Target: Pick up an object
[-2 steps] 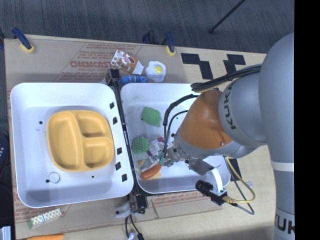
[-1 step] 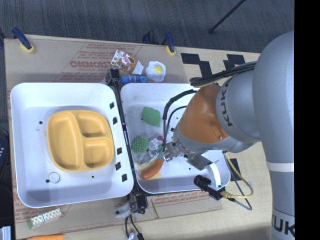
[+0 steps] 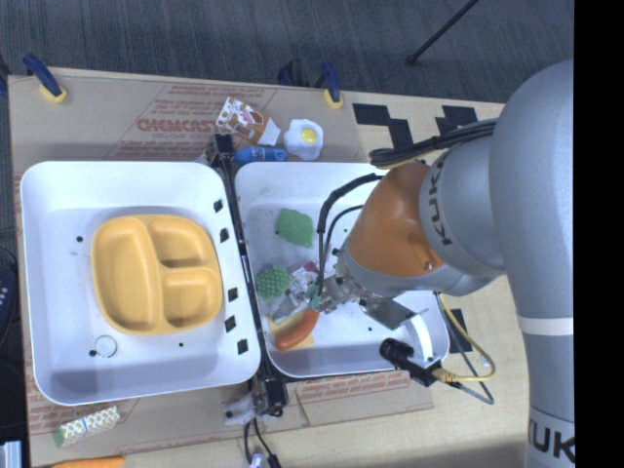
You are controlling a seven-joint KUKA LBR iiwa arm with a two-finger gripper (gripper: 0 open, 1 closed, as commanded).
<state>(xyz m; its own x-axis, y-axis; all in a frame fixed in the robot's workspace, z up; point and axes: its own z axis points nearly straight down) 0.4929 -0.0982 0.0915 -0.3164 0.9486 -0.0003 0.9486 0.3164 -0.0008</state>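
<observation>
Low at the right bin's (image 3: 409, 354) six o'clock, the jaws (image 3: 314, 298) hovered over an orange carrot (image 3: 295, 331); their state unclear; next, descend and grasp.

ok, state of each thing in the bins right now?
yellow divided tray: flat in left bin, upright.
green leafy item: loose in right bin, apart from the arm.
green round item: loose, beside the wrist.
orange carrot-like item: lying near the front wall.
gripper: down among the items, grasp unclear.
</observation>
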